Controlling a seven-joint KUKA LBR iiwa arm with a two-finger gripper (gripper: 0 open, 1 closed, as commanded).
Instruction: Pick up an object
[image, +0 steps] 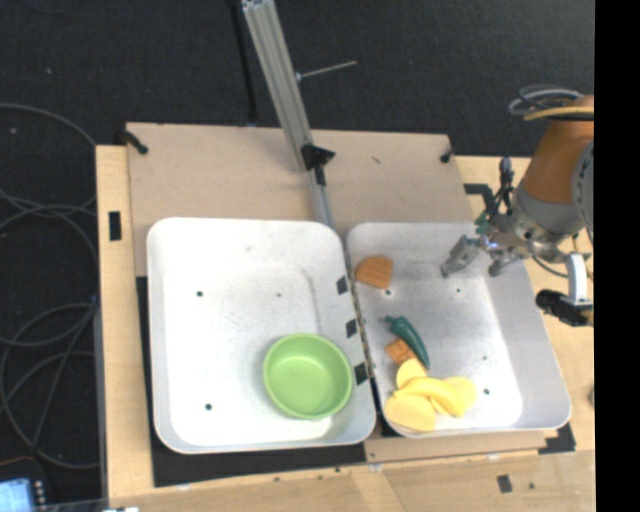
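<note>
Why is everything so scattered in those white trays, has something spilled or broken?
Nothing looks spilled or broken. The green bowl sits upright in the left tray. In the right tray, the yellow pieces, a dark green thing and an orange piece lie loose. The gripper is above that tray's far end.

Grey arm (545, 215) w/ orange band, metal hand (478, 252), black cables at wrist.
</note>
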